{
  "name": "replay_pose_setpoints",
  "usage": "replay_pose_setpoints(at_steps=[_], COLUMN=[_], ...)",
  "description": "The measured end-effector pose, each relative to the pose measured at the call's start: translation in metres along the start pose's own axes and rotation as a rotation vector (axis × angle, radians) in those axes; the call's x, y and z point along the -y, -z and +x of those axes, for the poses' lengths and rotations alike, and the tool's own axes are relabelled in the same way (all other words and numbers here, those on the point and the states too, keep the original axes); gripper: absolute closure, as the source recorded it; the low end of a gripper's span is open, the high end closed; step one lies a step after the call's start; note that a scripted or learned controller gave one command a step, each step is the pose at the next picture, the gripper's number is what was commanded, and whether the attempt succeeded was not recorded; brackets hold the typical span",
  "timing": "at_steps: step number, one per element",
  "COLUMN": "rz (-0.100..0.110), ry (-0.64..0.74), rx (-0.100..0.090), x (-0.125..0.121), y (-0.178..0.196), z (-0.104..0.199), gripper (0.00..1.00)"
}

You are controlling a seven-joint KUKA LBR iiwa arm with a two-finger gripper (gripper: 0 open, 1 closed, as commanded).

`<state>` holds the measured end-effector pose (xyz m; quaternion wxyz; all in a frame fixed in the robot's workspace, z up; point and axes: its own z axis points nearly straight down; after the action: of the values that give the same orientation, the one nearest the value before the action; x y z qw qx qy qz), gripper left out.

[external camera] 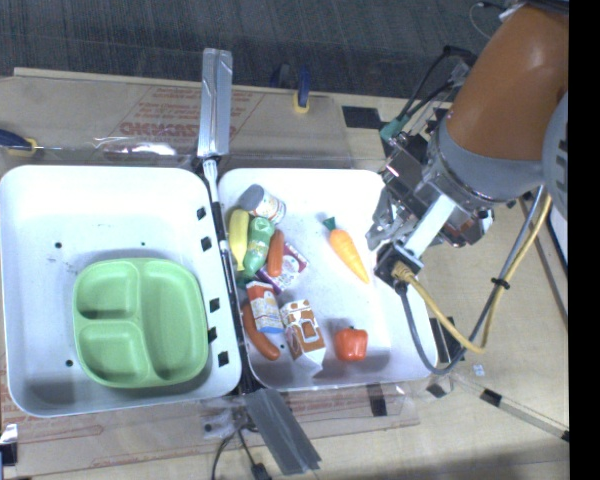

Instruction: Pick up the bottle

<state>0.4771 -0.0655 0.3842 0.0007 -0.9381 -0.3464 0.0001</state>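
Observation:
The bottle (264, 311) is small, with a white label and red ends. It lies on its side in the right bin (310, 180), near the front left, between a sausage and a small carton. My gripper (391, 240) hangs over the right rim of that bin, to the right of the carrot (347, 251) and well apart from the bottle. Nothing shows in its grasp.
The right bin also holds a can (267, 206), a yellow piece (238, 236), a green piece (258, 244), a sausage (275, 254), a carton (302, 329) and a red pepper (351, 343). A green divided plate (140, 320) sits in the left bin (40, 198). A yellow cable (435, 313) loops off the wrist.

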Motion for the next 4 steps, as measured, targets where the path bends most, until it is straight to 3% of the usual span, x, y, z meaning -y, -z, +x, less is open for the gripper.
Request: replay_pose_setpoints(at_steps=[1,2,3,4], rz=[0.002,-0.001,0.000,0.000], ry=[0.114,-0.003,-0.003,-0.339], rx=[0.005,0.000,0.001,0.004], x=[0.079,0.041,0.041,0.019], y=[-0.083,0.058,0.058,0.057], z=[0.066,0.051,0.051,0.017], gripper=[1.00,1.00,0.00,0.00])
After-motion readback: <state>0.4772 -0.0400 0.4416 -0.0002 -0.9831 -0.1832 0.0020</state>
